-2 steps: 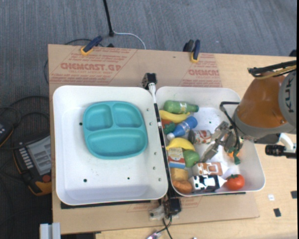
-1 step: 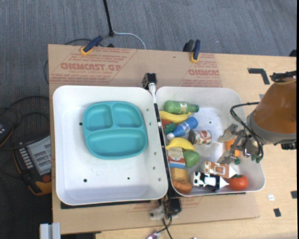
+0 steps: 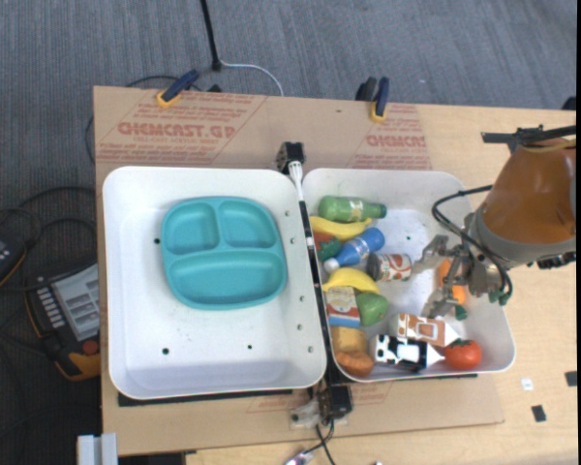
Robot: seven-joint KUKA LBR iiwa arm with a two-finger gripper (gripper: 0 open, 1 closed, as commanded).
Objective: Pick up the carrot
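The carrot [image 3: 452,281] is a small orange piece with a green end, lying in the right part of the right bin [image 3: 484,201]. My gripper [image 3: 460,274] is low in that bin, directly over the carrot. Its grey fingers [image 3: 434,256] stand spread on either side of the carrot, so it is open. The orange body shows in the gap between them. The arm's orange band [image 3: 533,197] rises just behind and hides the bin's far right rim.
Crowding the right bin are a green bottle [image 3: 349,208], bananas [image 3: 334,229], a blue bottle [image 3: 356,248], a small can [image 3: 395,266], a toy cow [image 3: 397,352], a carton [image 3: 428,329] and a tomato [image 3: 463,355]. A teal divided plate [image 3: 223,252] lies in the left bin [image 3: 126,337].
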